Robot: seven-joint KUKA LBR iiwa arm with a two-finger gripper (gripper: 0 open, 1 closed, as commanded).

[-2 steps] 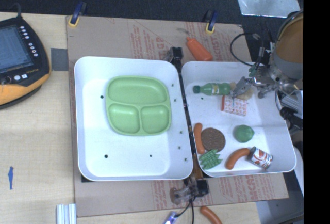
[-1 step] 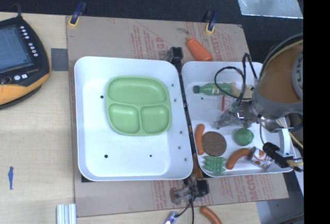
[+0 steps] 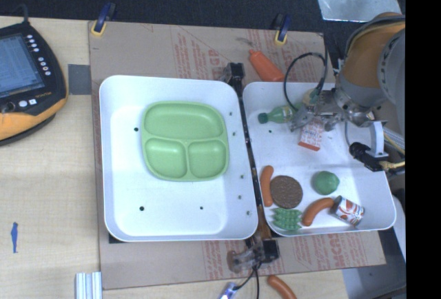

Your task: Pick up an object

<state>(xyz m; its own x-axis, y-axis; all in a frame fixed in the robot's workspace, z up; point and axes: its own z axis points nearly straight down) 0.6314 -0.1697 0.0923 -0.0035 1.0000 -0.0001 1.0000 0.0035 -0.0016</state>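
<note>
although the pincer (image 3: pixel 311 115) sits low in the right bin (image 3: pixel 386 218) over a small red-and-white packet (image 3: pixel 311 138), i cannot tell whether it is spread or pinching. a green bottle (image 3: pixel 274 116) lies just beside it, so a descent could nudge that away or catch both. the packet's print is too small to read. the left bin (image 3: pixel 110 153) holds a green divided plate (image 3: pixel 185 140); faint red lettering on the counter (image 3: pixel 41 222) mat is illegible.

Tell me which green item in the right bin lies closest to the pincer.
The small green bottle, lying at the bin's upper left, just left of the pincer. The green ball and the leafy green piece sit further toward the front.
</note>
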